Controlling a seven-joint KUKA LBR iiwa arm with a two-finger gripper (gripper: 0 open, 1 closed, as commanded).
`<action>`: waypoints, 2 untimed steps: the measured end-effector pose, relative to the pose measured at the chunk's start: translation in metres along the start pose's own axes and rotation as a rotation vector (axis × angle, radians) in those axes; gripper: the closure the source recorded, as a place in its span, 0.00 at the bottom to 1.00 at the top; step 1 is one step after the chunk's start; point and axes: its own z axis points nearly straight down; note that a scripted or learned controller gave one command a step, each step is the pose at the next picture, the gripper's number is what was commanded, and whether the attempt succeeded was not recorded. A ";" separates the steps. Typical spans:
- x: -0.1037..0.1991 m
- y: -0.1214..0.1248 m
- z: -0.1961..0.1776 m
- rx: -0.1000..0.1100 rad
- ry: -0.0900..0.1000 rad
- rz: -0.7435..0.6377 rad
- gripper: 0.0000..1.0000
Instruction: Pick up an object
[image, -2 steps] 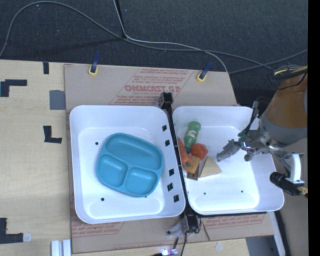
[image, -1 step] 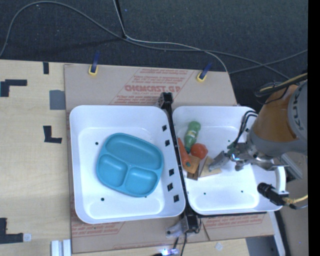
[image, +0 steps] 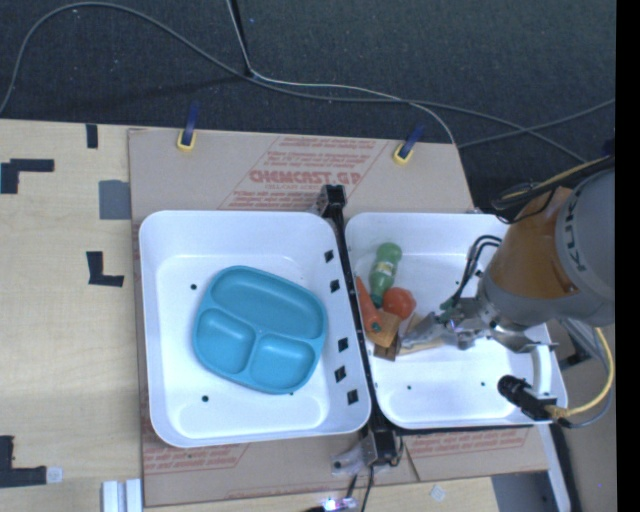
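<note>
Reaching in from the right, the grey arm with its orange band (image: 535, 250) brings its two-finger gripper (image: 412, 338) low into the right-hand shallow white bin (image: 450, 400), toward that bin's left wall. How far its jaws stand apart cannot be told at this slant, and nothing is clearly seen between them.

A small cluster of toy food lies against the divider on the left side of that bin. The green bottle-shaped piece (image: 384, 268) lies with its long axis running roughly up and down the view, tilted slightly, its rounded top end pointing toward the far rim and a little right. Just below it and touching sits a red rounded piece (image: 398, 301). A narrow orange carrot-like piece (image: 366, 310) lies along the divider, its long axis nearly parallel to that wall. A small brown block (image: 386, 345) sits at the near end of the cluster, just beside the gripper's tip.

The left-hand white bin (image: 170, 400) holds a light-blue plastic divided plate (image: 260, 328) with three compartments, lying flat near its middle.
</note>
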 end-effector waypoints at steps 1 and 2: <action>-0.003 0.005 -0.016 -0.016 -0.008 0.001 1.00; -0.007 0.013 -0.072 -0.004 -0.007 0.000 1.00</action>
